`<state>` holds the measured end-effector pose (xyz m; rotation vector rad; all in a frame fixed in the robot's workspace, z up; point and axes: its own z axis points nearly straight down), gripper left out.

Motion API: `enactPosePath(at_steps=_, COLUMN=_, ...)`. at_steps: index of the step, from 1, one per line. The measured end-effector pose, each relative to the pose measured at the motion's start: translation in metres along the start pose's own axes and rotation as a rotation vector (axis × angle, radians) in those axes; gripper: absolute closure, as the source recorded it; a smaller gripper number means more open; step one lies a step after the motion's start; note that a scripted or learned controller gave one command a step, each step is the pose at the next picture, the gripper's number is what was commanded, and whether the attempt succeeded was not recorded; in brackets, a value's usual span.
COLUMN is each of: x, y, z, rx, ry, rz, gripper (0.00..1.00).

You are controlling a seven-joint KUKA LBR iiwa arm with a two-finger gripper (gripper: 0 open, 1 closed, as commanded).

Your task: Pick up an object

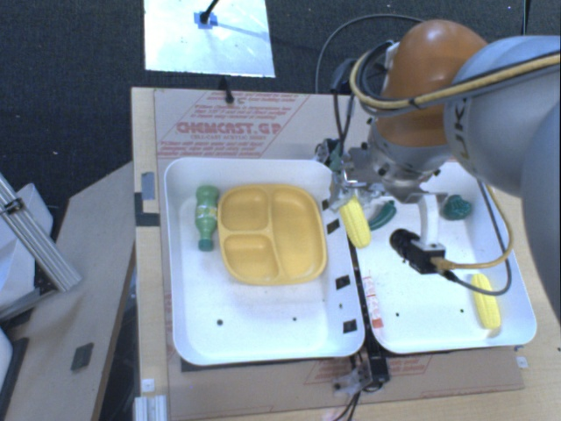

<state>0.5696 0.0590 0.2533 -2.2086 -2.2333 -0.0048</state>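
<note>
While corn cob hangs gripped between jaws above bin divider, pick appears achieved; lift clearance remains unconfirmed.

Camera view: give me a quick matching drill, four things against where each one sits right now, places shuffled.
Things:
1. green bottle
2. yellow tray
3. corn cob
4. teal piece

Places:
A. right bin, near front corner
B. left bin, centre
C. right bin, far side by the arm
D. left bin, beside the tray's left edge

Pairs: 1-D, 2-B, 3-A, 4-C
</note>
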Motion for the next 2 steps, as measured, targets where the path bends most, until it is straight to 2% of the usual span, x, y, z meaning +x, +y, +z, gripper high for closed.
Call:
enactPosePath(at_steps=1, x=0.0519, y=0.0138, z=0.0244, rx=0.002, ry=-0.001, rz=0.001, gripper=1.00)
enactPosePath(at_steps=2, x=0.0487, y=0.0140, z=0.0232, rx=0.001, ry=-0.002, rz=0.006, gripper=0.00)
